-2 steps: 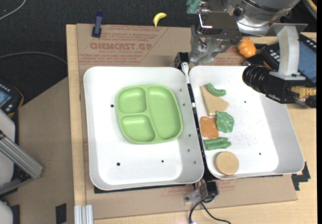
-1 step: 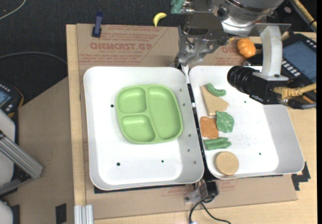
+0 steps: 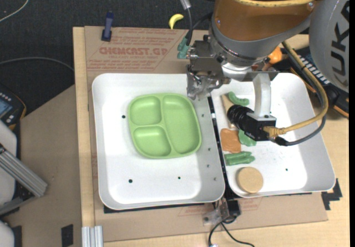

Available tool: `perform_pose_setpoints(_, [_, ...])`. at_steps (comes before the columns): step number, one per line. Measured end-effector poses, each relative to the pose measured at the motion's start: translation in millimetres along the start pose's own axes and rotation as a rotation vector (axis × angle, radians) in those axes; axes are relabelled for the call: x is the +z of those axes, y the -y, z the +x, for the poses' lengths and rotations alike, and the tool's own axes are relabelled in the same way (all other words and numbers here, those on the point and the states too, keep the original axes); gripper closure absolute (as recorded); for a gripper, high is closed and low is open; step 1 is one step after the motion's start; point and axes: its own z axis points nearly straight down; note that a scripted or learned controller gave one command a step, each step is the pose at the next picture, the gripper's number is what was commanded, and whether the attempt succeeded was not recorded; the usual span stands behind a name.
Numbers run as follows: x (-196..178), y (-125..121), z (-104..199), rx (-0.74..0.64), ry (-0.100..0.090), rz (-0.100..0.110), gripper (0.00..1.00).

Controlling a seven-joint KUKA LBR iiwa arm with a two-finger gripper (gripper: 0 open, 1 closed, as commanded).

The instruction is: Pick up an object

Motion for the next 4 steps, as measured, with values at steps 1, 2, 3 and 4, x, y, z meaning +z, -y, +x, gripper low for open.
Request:
perform_pose_setpoints(1, [-19, 0, 2, -0.003, -0.007, -0.018, 1.00])
perform_pose_setpoints(2, [22, 30, 77, -0.013, -0.005, -0.008, 1.00])
perform_pose_setpoints(3, [-120, 7, 71, -0.006, -0.014, -0.032, 1.00])
perform_pose_setpoints(4, [-2, 31, 53, -0.001, 0.000, -0.001, 1.00])
